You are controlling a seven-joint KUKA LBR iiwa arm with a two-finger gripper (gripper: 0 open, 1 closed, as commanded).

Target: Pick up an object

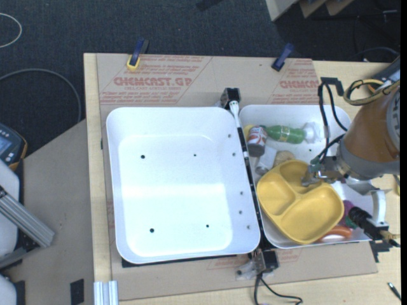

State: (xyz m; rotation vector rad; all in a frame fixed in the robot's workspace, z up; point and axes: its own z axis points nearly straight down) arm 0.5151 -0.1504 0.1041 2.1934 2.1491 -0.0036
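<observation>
A yellow divided dish point(299, 202) lies tilted in the right bin point(280, 112), taking up most of its front half. A green plastic bottle point(287, 133) and a small can point(256, 136) lie behind it near the bin's far wall. A red-orange object point(337, 234) peeks out under the dish's front right edge. My gripper point(316, 174) reaches in from the right and sits at the dish's far right rim, its fingertips down against the rim. The arm's grey and orange wrist point(375, 138) covers the bin's right side.
The left bin point(121, 170) is bare white with several small dark holes. A black divider strip point(245, 164) runs between the bins. Black cables point(327, 107) hang by the wrist. Clamps point(135, 56) hold the cardboard bench top at the back.
</observation>
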